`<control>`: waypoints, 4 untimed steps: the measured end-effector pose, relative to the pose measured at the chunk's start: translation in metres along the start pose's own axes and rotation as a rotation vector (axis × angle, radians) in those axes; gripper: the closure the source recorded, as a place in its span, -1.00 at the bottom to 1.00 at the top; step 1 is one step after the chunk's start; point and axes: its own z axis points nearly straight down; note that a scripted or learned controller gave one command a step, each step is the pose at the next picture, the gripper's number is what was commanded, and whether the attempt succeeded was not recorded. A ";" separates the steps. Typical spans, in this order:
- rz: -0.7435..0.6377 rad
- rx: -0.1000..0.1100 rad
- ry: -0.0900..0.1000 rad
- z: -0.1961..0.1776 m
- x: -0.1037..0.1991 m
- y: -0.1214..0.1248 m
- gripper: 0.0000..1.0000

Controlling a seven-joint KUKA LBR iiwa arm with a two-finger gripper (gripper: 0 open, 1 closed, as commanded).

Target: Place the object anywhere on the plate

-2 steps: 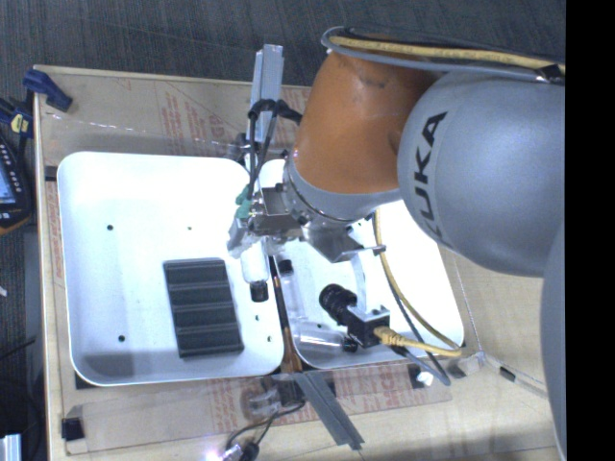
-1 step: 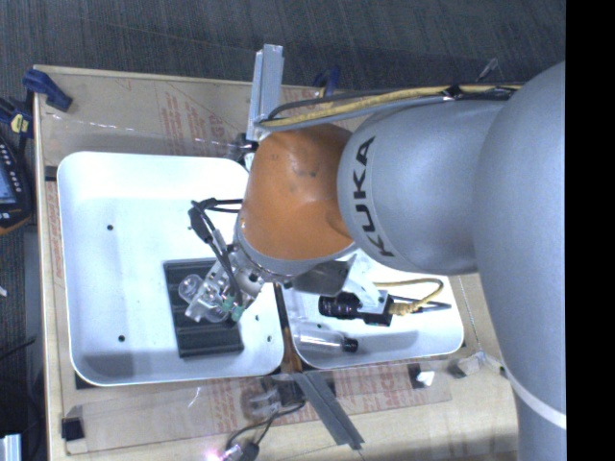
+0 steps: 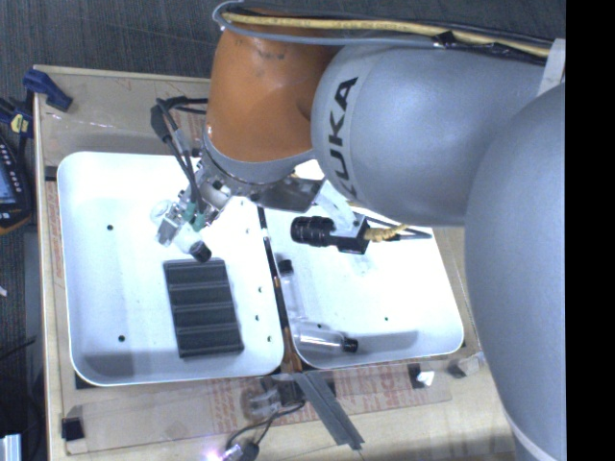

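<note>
A dark grey ridged rectangular plate (image 3: 202,306) lies flat in the left white bin (image 3: 96,257), toward its front right. My gripper (image 3: 184,223) hangs over the left bin just beyond the plate's far edge, with a small black tip (image 3: 200,251) close to that edge. Pale, greenish bits show at the gripper, too small and blurred to name. A clear tube-like object with a black end (image 3: 325,338) lies along the front wall of the right bin (image 3: 423,305). The arm's orange band and grey body hide the back of both bins.
A black cylinder (image 3: 314,230) mounted on the wrist juts over the right bin. The ridge between the bins (image 3: 274,286) runs just right of the plate. Clamps and brackets (image 3: 288,401) sit on the bench in front of the bins. Blue tools (image 3: 43,89) lie at the far left corner.
</note>
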 end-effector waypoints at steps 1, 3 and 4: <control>0.210 0.007 0.005 0.144 0.063 -0.028 1.00; 0.539 0.003 0.002 0.049 -0.004 0.054 1.00; 1.221 0.012 0.004 0.153 -0.016 0.046 1.00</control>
